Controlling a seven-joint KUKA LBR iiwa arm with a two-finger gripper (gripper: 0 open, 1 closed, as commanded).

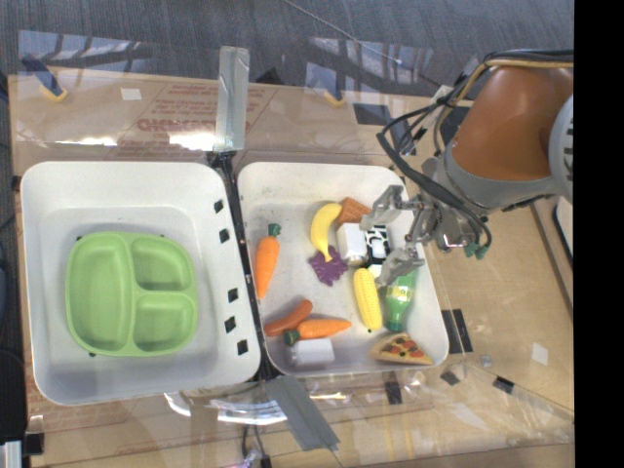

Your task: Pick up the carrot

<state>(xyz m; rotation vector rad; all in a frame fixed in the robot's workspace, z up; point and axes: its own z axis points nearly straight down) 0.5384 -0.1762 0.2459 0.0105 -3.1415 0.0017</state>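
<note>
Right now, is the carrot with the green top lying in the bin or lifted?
Lying in the bin. The carrot rests on the right bin's floor by its left wall, apart from the gripper.

Red print on cardboard, illegible.

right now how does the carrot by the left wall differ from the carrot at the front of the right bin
The wall carrot lies lengthwise along the right bin's left wall, green top pointing away from the camera; the front carrot lies crosswise near the front edge. The wall carrot lies apart from the other toys, while the front carrot sits beside a reddish piece and a white block. The wall carrot looks thicker. Both are orange and lie in the right bin.
</note>
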